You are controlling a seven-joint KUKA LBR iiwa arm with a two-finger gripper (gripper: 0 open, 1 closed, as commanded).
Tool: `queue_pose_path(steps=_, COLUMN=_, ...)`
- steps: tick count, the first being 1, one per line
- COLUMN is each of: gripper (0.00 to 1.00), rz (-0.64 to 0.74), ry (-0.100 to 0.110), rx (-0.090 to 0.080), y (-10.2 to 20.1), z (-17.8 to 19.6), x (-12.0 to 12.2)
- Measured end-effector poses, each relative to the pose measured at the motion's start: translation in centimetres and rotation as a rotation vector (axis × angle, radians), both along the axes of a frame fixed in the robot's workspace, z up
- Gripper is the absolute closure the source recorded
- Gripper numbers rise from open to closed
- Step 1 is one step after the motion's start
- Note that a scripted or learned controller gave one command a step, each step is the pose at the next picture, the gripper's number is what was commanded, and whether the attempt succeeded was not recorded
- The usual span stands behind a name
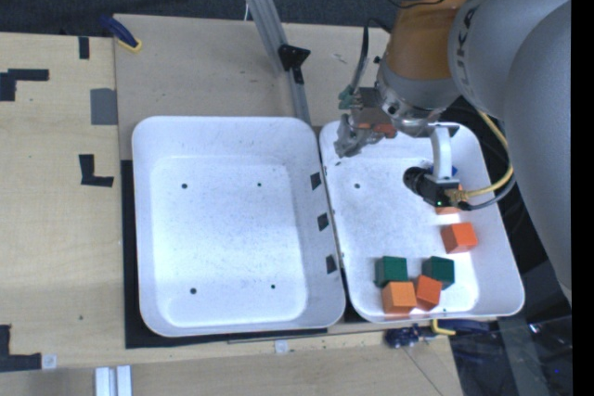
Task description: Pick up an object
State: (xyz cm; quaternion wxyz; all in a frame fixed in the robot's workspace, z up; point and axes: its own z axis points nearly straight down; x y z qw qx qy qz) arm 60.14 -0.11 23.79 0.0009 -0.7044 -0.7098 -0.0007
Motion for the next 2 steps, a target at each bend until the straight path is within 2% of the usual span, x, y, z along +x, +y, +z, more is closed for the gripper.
queue_pose_path(steps=1, gripper=1.0, rz=-0.001, ry=-0.002, rx=-0.001, y=4.5, z=0.7, x=3.1)
queue_pose_path(steps=2, gripper=1.0, rz=-0.003, ry=0.0, rx=-0.003, y=8.6, z=-1.3, x=6.4)
